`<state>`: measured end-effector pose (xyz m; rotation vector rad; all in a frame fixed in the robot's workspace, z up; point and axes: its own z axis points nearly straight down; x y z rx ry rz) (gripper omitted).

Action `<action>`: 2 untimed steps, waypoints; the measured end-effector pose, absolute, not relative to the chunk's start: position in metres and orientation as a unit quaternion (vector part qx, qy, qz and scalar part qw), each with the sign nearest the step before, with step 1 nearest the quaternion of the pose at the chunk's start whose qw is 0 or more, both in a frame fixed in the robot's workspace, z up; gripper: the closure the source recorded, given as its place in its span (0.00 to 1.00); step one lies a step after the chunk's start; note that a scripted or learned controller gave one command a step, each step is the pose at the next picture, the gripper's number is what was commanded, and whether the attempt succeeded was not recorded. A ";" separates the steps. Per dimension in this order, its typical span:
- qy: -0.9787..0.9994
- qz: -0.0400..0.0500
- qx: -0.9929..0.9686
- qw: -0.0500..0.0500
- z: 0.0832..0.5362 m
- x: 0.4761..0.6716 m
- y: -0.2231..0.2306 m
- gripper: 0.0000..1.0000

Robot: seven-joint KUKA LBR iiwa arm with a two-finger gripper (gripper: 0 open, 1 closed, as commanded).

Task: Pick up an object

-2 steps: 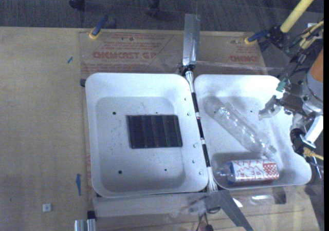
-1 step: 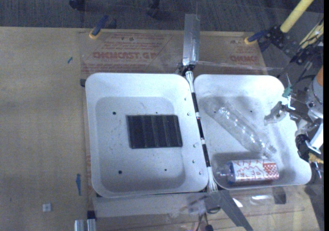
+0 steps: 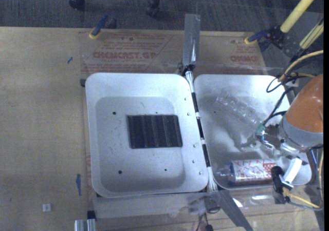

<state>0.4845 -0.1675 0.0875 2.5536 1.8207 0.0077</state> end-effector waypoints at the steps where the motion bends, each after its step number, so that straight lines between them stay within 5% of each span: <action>1: 0.579 0.004 0.815 0.005 0.098 0.486 -0.169 1.00; 2: 0.595 0.000 0.804 0.000 0.147 0.498 -0.209 1.00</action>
